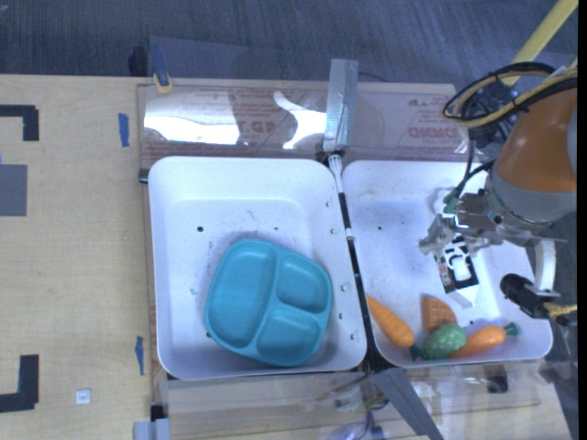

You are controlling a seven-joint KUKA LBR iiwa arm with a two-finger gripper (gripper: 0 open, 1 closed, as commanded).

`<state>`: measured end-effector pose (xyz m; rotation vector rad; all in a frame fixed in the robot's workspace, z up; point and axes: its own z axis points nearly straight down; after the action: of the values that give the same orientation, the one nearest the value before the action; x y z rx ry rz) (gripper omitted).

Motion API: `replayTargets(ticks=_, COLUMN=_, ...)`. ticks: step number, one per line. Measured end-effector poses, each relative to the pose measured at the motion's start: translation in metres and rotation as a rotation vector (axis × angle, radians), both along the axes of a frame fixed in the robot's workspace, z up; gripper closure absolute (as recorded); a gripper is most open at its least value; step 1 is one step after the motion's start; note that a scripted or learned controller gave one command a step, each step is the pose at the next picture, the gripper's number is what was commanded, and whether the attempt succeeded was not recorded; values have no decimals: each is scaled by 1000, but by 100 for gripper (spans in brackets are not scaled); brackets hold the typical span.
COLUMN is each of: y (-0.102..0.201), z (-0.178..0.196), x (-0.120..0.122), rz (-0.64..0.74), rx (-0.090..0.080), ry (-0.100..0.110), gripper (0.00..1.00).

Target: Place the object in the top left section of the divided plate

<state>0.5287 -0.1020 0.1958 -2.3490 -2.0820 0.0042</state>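
Over the right bin (385, 191), the end effector (456, 266) hangs from the grey and orange arm (541, 163) that reaches in from the right side of the view. From this overhead slant its tip appears as a small black and white cluster above the bin floor, and I cannot tell how far it is open or whether anything sits in it; no item is visibly between its parts.

Just below and beside it, in the lower part of the same bin, lies a group of toy foods. An orange wedge-shaped piece (437, 312) sits closest, a green leafy piece (444, 339) is touching or just beside it, and one carrot (486, 337) lies to the right of the green piece, with its green top pointing toward the bin's right wall. A second carrot (390, 323) lies at a tilt near the divider between the bins.

The blue divided plate (268, 301) rests in the lower middle of the left bin (183, 200), turned at an angle, its three sections bare. It stands well apart from the end effector, with the raised bin walls between them. Both bins sit on a pale wooden worktop (73, 246), and a clear panel (238, 117) stands behind them.
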Motion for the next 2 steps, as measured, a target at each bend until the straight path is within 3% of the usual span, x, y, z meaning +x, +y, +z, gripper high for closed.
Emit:
replayTargets(ticks=1, y=61, z=-16, x=-40, rz=-22, rx=1, ry=5, gripper=100)
replayTargets(ticks=2, y=129, z=-15, x=-49, rz=64, rx=1, ry=3, gripper=100)
